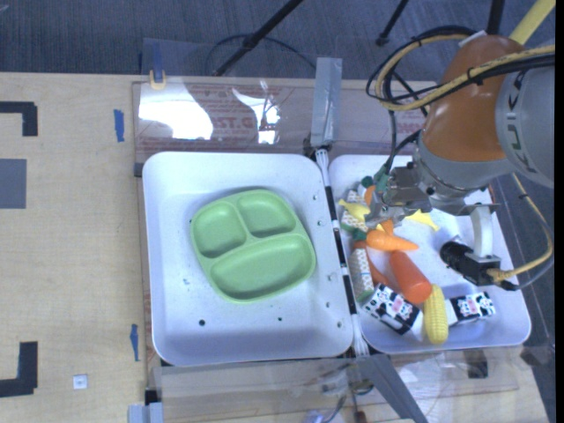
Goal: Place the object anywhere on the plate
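Green three-compartment plate (254,256) lying flat in left bin (167,192), gripper (385,208) low over right bin (509,311) – finger state cannot tell, orange carrot (394,242) just beneath it, among corn cob (435,314) and cow-print blocks (392,307).

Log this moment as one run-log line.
gripper: over right bin, among toys | carrot: in right bin | green plate: left bin

The grey KUKA arm with its orange band (471,95) reaches down, its two-finger gripper (388,203) low over the right white bin (511,324).
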Motion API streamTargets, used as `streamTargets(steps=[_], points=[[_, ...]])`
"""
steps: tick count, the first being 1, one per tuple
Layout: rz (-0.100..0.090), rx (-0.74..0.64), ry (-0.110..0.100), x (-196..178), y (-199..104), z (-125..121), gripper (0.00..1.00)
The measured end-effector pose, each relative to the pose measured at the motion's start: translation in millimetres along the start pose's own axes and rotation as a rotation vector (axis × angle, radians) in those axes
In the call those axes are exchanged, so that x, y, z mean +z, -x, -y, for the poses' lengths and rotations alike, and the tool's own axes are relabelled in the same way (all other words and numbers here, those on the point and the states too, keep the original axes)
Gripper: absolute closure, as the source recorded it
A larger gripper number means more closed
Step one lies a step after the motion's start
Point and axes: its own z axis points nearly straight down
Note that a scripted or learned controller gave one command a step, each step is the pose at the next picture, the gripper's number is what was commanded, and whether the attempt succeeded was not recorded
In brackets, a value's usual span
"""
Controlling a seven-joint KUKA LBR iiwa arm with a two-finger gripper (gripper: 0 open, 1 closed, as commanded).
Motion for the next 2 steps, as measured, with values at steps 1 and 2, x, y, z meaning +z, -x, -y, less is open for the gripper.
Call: streamTargets(steps=[1, 2], points=[[-0.001, -0.030, -0.006, 46.7, -97.2, 8.9, 1.00], [-0.001, -0.030, -0.006, 46.6, -97.1, 8.8, 0.00]])
